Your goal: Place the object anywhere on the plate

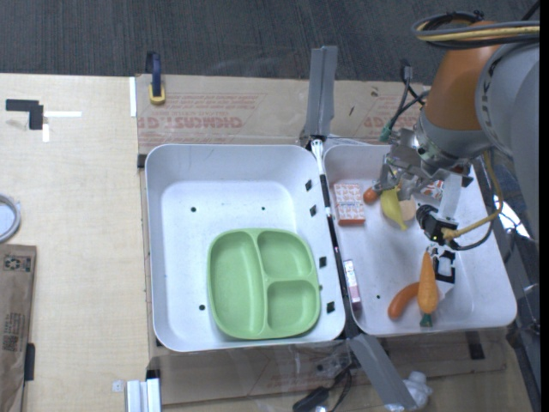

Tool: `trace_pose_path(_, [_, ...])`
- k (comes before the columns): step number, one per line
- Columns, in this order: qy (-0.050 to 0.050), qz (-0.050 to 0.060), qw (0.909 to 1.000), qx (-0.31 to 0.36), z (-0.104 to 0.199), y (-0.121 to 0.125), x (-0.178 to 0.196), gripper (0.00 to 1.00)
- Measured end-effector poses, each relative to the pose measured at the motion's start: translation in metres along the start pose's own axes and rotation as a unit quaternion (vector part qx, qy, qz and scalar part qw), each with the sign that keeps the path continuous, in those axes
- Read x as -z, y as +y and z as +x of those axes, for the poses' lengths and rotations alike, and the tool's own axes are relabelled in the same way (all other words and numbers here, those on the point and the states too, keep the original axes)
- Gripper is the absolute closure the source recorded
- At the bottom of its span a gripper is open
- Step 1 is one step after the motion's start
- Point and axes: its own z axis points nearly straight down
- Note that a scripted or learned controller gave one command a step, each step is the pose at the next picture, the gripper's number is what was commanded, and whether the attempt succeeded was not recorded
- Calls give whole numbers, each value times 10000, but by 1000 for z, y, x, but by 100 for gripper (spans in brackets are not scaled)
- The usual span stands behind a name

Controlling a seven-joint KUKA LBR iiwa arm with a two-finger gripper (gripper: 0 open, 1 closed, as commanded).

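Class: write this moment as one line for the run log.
hand over right bin, at yellow object | plate in left bin, nothing on it | carrot untouched

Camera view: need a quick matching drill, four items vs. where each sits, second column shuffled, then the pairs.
Things:
1. green plate
2. carrot
3. small patterned box
4. banana

Places:
A. right bin, near its front edge
B. left bin, toward the front
C. right bin, just under the gripper
D. right bin, back left, close to the divider

Pairs: 1-B, 2-A, 3-D, 4-C
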Motion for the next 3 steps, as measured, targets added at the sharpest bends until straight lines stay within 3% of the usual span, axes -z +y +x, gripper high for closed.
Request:
trace_pose_path(1, [4,-7,10000,-62,62,-11,4,100])
trace_pose_path(2, [3,-2,9997,225,96,-60,1,100])
trace_pose_path(3, [2,-7,9998,194,132,-110,39,100])
